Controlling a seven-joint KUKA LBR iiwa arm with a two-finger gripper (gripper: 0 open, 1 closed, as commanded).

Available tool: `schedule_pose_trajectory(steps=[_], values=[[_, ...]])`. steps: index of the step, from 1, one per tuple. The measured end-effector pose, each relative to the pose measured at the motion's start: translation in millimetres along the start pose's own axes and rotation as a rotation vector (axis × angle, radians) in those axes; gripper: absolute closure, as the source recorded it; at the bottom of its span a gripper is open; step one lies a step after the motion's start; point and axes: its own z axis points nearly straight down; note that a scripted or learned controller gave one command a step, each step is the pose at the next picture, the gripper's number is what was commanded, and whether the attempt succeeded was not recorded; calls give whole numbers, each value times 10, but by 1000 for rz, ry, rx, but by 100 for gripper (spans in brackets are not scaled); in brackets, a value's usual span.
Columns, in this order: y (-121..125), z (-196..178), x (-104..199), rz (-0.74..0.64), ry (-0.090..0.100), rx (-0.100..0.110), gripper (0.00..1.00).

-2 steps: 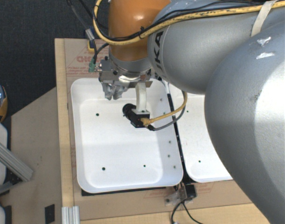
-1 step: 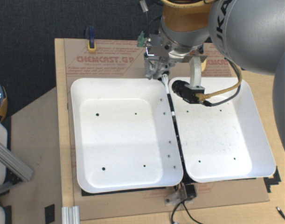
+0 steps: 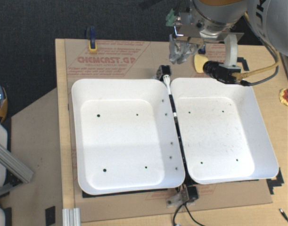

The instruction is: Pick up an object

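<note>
Your gripper [image 3: 180, 52] is hanging at the far side of the bench, just past the far rims of the bins and above the gap where they meet. You can't tell from this slant whether it is spread or pressed together, and nothing is showing clamped in it.

You're looking at one small yellow object [image 3: 199, 63], the only loose thing in sight. It is lying just to the right of the gripper, beyond the far rim of the right bin [image 3: 261, 126], not inside it.

You're reading red print on the brown board [image 3: 120, 48] behind the left bin [image 3: 78, 126]: "CHEMCAST", then letters that look like "G.P", with smaller lines too faint to make out.

Counting now: you're seeing two white bins, each showing four dark dots on its floor, one blue clamp [image 3: 91, 37] at the board's far edge, and one black clip [image 3: 163, 72] at the seam.
</note>
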Motion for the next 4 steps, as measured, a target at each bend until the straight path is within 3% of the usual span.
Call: schedule_pose_trajectory(steps=[1,3,4], values=[[474,891,342,-5,2,6,100],[475,209,-1483,-1,-2,1,100],[457,1095,-818,-8,2,13,100]])
